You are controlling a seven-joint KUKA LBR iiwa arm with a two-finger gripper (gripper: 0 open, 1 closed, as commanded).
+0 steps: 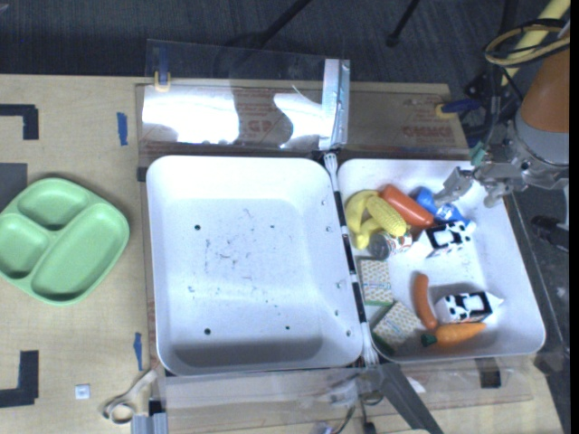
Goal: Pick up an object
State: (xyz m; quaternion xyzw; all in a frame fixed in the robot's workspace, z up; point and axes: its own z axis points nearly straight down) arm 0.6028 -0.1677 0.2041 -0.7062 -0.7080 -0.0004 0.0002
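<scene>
Grey gripper (477, 181) is hovering at right bin's (525, 278) upper right, grip unreadable; nothing visibly lifted, picking is pending.

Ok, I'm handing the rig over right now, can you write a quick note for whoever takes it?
Hand: at the far edge of the right bin, above the toys; finger state unclear, nothing seen held.
Things: all in the right bin. Banana, corn, orange piece and blue toy at the far end; sausage, carrot and cow toy at the near end.
Done: no pick visible.
Left: grasp and lift one object.
</scene>
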